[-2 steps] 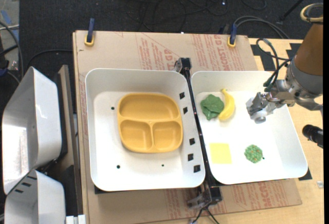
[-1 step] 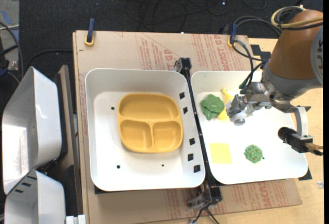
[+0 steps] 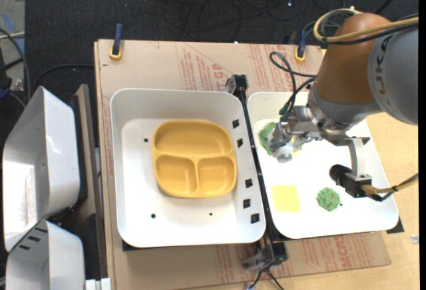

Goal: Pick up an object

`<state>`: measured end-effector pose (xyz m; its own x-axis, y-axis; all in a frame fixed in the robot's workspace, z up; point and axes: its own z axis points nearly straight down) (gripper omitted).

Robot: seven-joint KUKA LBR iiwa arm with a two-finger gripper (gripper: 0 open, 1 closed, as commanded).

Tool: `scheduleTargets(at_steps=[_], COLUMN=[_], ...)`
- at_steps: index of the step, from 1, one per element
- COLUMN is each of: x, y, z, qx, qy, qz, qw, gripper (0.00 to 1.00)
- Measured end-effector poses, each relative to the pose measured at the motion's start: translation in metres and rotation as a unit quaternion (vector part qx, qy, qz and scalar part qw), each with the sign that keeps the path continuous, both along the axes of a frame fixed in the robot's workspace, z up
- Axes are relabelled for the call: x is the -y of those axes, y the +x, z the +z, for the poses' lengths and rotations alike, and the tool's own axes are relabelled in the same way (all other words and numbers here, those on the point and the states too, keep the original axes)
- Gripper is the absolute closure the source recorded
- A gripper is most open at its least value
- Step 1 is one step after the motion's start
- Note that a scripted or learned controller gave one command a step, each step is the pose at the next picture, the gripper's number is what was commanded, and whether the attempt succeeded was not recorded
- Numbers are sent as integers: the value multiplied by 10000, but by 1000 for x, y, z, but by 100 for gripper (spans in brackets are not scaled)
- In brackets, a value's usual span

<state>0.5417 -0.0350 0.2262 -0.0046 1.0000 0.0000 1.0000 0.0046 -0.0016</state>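
Green leafy object [image 3: 267, 134] lies in the right bin [image 3: 379, 169], near that bin's left wall and toward its far side, partly covered by the gripper [image 3: 282, 151], which hangs right over it. Whether the fingers are spread or closed cannot be told from this high, slanted view, and nothing can be seen clearly held between them. The grey arm [image 3: 393, 76] with its orange band [image 3: 353, 49] comes in from the right and bends down over the right bin's far half. Nearer the front of the same bin lie a flat yellow square [image 3: 285, 199] and, just to its right, a small green bumpy ball [image 3: 328, 199]; the two are near each other but apart. A black fitting [image 3: 349, 179] with a cable sits just above the ball. The left bin [image 3: 126, 169] holds a yellow divided plate [image 3: 195, 157] with three compartments, roughly in the bin's middle.
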Motion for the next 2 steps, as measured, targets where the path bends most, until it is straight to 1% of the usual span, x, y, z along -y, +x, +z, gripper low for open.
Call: scheduleTargets(at_steps=[1, 2], x=[-63, -114], y=[6, 2], z=[4, -3], qx=[7, -2], qy=[3, -1], qz=[13, 8], qw=[10000, 10000], gripper=[100, 100])
